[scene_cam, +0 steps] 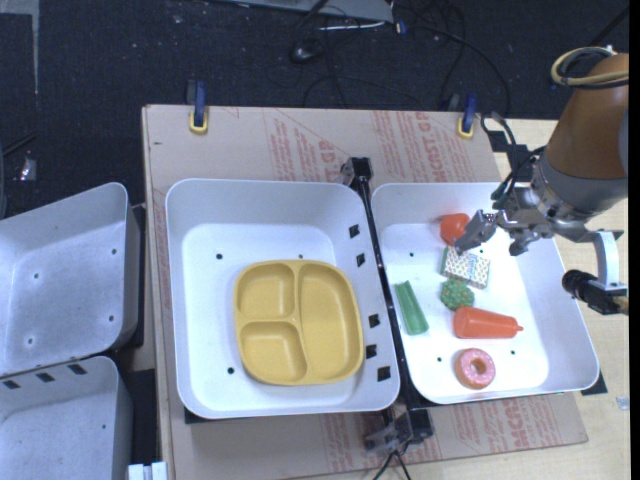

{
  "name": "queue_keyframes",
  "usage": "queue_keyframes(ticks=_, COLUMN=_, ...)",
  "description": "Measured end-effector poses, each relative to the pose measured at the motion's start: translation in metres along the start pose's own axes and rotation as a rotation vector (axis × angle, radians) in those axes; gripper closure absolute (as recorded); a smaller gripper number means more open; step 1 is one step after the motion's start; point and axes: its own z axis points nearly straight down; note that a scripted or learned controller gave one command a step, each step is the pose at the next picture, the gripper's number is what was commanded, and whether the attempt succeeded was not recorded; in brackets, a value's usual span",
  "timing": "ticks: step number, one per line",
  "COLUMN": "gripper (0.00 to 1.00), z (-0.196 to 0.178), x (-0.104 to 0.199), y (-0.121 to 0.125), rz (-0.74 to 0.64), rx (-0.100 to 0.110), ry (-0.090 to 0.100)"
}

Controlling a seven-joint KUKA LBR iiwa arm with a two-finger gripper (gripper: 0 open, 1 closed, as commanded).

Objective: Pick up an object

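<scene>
We see the two-finger gripper (478, 232) low in the right shallow white bin (565, 353); whether it is spread or closed, we cannot tell. It hangs just above a small checkered green-and-white block (467, 267), beside a rounded orange-red piece (453, 227). Nearby lie a green leafy ball (458, 294), an orange carrot-shaped toy (484, 323), a pink ring doughnut (475, 367) and a flat green bar (410, 307). The left white bin (200, 228) holds a yellow divided plastic plate (298, 322).

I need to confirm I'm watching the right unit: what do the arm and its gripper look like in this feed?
The arm has a broad orange section above a grey wrist housing. A yellowish cable loops over its top and black cables run along its left side. The gripper is a grey metal assembly with dark fittings, and a black-tipped part juts out at the right.
</scene>
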Motion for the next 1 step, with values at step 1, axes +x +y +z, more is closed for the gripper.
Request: queue_keyframes(ticks=1, gripper=0.0, z=0.0645, x=0.0018, y=-0.0026, rz=0.0, rx=0.002, ry=0.001)
